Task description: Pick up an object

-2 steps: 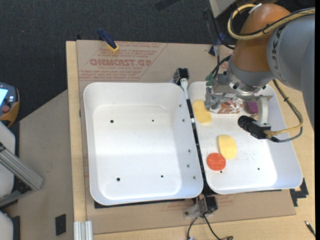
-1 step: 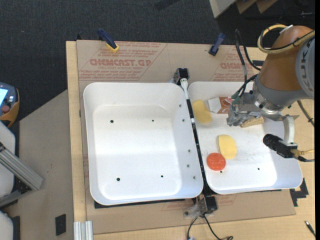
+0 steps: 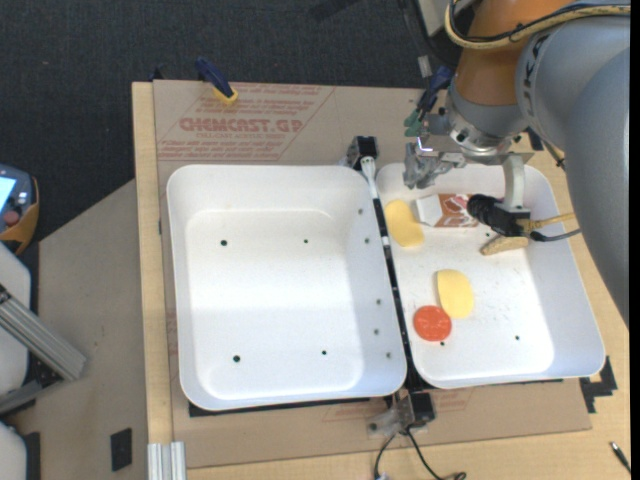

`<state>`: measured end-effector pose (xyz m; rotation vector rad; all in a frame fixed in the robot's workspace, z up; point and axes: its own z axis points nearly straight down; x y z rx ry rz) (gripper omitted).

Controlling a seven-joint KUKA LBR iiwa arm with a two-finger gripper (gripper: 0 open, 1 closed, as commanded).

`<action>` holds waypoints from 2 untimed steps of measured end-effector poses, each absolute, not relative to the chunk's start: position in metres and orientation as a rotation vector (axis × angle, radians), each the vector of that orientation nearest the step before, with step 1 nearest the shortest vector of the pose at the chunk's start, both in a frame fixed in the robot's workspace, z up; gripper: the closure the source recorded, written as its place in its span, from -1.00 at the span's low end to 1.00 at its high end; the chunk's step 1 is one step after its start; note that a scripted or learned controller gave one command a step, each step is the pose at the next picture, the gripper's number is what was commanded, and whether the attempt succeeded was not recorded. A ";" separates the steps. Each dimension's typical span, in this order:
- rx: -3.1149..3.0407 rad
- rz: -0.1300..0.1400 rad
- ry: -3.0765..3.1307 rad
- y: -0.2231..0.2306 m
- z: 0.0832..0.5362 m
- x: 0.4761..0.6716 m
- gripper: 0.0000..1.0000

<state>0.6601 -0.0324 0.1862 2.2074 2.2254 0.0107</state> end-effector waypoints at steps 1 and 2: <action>2.205 0.019 2.230 0.069 0.274 0.668 1.00; 2.209 0.018 2.224 0.122 0.373 0.663 1.00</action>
